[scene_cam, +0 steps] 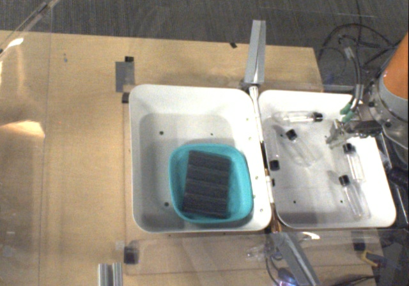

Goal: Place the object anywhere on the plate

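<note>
So the dark ridged block (206, 183) is already sitting on the teal plate (241, 179), lying flat with its long side running roughly front to back, a bit left of the plate's middle. The plate sits in the left bin (144, 150), pushed toward the front right corner of it.

The gripper (340, 131) is well apart from all that, over in the right bin (377, 214), near its upper right part. It's a grey metal clump under the arm's orange band (397, 70), and honestly I cannot tell whether the fingers are apart or together; they're too small and blurry at this angle. Nothing is visibly between them.

Around the gripper there are about 3 clear plastic tubes with black caps: one tube (299, 116) lying along the back of the right bin, another tube (353, 160) just below the gripper, and a third tube (353, 195) nearer the front right. A couple of small black bits sit near the wall between the 2 bins. That shared wall, with a grey metal bar (257, 54) sticking up behind it, lies between the gripper and the plate. Cables (348, 41) trail on the bench (64, 150) at back right.
</note>
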Available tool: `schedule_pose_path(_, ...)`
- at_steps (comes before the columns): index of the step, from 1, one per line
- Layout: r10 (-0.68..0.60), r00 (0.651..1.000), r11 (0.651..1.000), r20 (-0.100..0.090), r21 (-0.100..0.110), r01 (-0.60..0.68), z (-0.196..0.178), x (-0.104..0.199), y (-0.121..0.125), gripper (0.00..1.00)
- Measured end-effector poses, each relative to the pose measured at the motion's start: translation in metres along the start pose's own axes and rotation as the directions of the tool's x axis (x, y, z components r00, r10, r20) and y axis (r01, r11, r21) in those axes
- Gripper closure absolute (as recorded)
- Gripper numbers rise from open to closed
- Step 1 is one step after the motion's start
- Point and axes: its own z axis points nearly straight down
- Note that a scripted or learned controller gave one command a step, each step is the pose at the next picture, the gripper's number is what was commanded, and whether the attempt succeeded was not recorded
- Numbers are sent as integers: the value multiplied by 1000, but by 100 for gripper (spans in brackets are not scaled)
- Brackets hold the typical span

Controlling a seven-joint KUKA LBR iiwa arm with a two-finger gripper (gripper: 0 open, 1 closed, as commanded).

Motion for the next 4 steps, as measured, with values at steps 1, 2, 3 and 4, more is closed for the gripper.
schedule_pose_path(1,109,994,994,-3,15,-109,122,66,4,100)
schedule_pose_path(2,55,998,998,-6,9,-55,26,167,13,100)
schedule_pose_path(3,55,998,998,-5,10,-55,26,167,13,0)
schedule_pose_path(4,60,998,998,-4,7,-60,-59,114,9,0)
